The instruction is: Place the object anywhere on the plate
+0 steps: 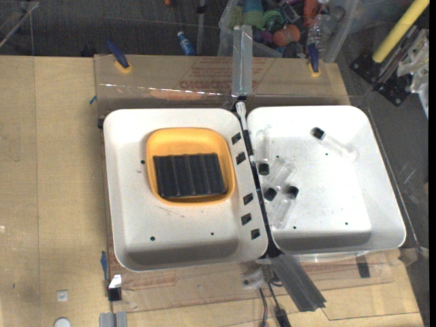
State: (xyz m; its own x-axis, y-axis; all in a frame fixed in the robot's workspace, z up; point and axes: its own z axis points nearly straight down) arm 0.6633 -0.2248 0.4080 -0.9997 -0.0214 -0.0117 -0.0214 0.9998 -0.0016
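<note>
At the near edge, a grey metal bar lies at a slant on the wooden bench, just below the gap between the two bins, and some dark cables hang beside it.

Behind it the two white bins stand side by side, touching along a narrow divider that carries a row of small black marks. In the left bin there is an orange plate, set a little toward the right and far part of the bin. A black ribbed object lies flat on the plate, inside the rim, and covers most of its floor. Its ribs run from near to far.

In the right bin a group of small clear vials with black caps lies close to the left wall, some touching each other. One more clear vial lies apart from them, toward the far side of this bin, with its black cap pointing left.

Beyond the bins, a clear sheet is held to the bench by a left clamp and a right clamp. Farther still stands a clear box full of colourful toys, and a yellow tube leans at the far right.
</note>
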